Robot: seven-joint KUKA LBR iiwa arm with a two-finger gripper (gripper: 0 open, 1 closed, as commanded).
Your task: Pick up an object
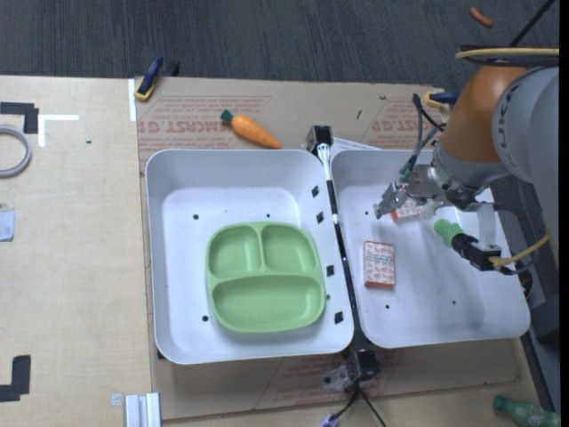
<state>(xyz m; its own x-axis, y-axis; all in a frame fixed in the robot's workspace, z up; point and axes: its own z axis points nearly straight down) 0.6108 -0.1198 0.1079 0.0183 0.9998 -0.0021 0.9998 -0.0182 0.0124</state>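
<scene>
Hovering low in the right bin (498,318), your end effector (397,205) is sitting over a small reddish object (406,212); I cannot tell its grip. You are seeing nothing lifted yet; the grasp remains.

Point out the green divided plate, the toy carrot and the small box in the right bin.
green divided plate (265,277): camera view, on the ridge between its compartments.
toy carrot (253,131): camera view, mid orange body, lying on the cardboard above the left bin.
small box (379,264): camera view, centre of its top face.
</scene>
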